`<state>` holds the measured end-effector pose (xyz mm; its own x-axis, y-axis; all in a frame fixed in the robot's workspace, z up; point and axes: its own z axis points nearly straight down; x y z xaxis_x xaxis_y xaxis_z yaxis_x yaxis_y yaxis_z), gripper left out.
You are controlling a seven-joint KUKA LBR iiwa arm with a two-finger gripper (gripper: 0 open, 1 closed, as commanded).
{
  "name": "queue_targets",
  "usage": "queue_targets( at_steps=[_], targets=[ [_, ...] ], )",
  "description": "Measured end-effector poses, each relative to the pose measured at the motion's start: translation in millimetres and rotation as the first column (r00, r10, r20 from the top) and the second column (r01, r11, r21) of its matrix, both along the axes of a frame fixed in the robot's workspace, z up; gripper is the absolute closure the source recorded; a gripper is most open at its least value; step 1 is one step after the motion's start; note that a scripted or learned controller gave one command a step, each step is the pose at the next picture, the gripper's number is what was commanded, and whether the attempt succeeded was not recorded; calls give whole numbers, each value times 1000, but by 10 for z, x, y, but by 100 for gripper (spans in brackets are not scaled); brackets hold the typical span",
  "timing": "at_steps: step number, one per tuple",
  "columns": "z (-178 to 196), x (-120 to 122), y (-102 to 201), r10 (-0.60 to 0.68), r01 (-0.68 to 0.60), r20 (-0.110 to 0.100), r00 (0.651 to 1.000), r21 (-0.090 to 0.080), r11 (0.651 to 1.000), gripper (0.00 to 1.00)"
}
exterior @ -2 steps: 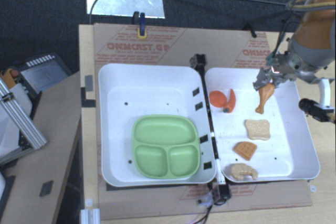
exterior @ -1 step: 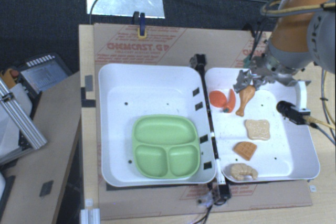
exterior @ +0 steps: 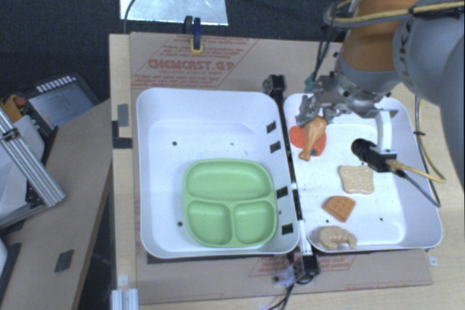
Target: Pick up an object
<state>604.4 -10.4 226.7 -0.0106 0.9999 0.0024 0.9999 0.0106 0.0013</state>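
Nearest the lens, a lumpy tan food toy [exterior: 333, 237] sits against the front wall of the right bin [exterior: 396, 218]. Just behind it lie an orange waffle-like square [exterior: 339, 207] and then a pale slice of toast [exterior: 356, 179], each a little apart from the next. Further back on that bin's left side lies the likely target, a tan drumstick [exterior: 312, 140], resting partly over a flat red-orange piece [exterior: 295, 134]. The gripper [exterior: 317, 111] hangs directly above the drumstick's thick upper end, close enough that the two seem to meet. From this angle I cannot tell how far open the jaws stand, or whether they have hold of anything. The drumstick's long axis runs from under the gripper toward the front of the bin, leaning slightly left. A grasp would therefore best close across the thick end, not along that line. The green divided plate [exterior: 229, 203] in the left bin [exterior: 182, 123] lies well apart.
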Motion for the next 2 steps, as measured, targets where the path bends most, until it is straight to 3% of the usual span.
queue_targets(
  at_steps=[2],
  targets=[
    [-49,85,1018,-1,1,1,1000,-1,1000,100]
  ],
)
